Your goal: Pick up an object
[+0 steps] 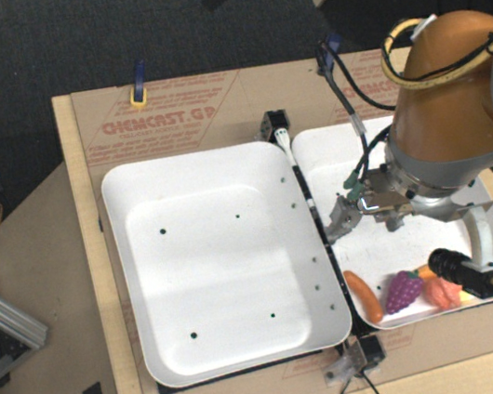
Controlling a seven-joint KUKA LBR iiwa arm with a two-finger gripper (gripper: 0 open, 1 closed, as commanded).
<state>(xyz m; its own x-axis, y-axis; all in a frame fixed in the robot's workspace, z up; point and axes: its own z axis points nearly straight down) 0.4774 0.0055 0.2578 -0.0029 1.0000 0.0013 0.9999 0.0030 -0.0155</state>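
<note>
an orange carrot-shaped toy (363, 297), a purple toy grape bunch (402, 291) and an orange-red toy lump (444, 292) are seen lying along the lower edge of the right white bin (327, 160), lower right of the frame; none is lifted yet. the gripper (339, 221) is seen further up the frame, by the bins' shared wall; its opening cannot be told
</note>
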